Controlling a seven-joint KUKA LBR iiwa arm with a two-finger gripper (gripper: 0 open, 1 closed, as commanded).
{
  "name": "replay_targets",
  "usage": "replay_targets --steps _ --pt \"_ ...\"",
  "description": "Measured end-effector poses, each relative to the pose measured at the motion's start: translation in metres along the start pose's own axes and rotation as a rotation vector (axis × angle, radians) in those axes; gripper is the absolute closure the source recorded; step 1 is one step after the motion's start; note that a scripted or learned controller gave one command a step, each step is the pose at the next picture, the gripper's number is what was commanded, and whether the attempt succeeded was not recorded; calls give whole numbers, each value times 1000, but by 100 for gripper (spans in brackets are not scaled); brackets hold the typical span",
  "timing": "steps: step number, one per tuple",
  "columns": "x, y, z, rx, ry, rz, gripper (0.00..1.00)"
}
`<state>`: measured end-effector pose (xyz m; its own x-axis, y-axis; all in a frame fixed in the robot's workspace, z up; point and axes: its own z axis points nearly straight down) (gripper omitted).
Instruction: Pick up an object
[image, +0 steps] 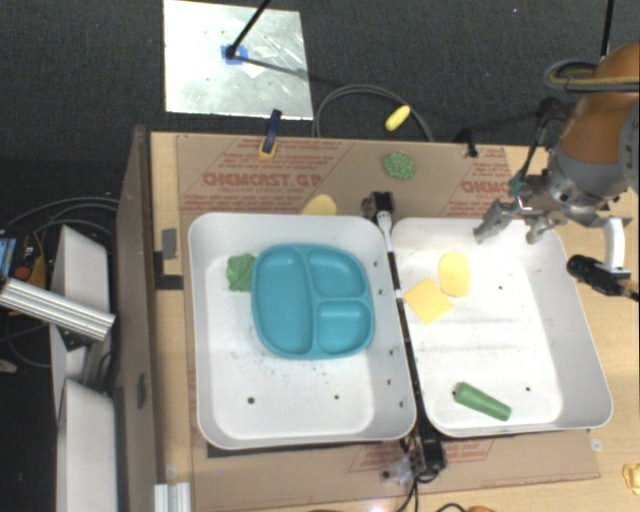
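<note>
In the right bin lie a yellow oval piece, a flat yellow square touching it, and a green cylinder near the front edge. My gripper hangs over the bin's far right corner, its two fingers spread apart and open, with nothing between them. It is well to the right of and beyond the yellow pieces. The left bin holds a blue divided plate with a green leafy piece at its left edge.
Behind the bins on the cardboard lie a green round item, a yellow piece and a yellow-tipped cable. A black clamp sits between the bins at the back. A black part juts over the right bin's edge.
</note>
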<state>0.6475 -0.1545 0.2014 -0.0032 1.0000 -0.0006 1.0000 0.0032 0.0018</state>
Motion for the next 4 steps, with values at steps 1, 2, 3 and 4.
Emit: replay_targets --steps 1,2,3,4 --pt "25 -8 123 5 2 -4 0" --pt "24 -5 106 -4 0 -4 100" --pt "24 -5 106 -4 0 -4 0" --pt "57 -25 118 4 2 -3 0"
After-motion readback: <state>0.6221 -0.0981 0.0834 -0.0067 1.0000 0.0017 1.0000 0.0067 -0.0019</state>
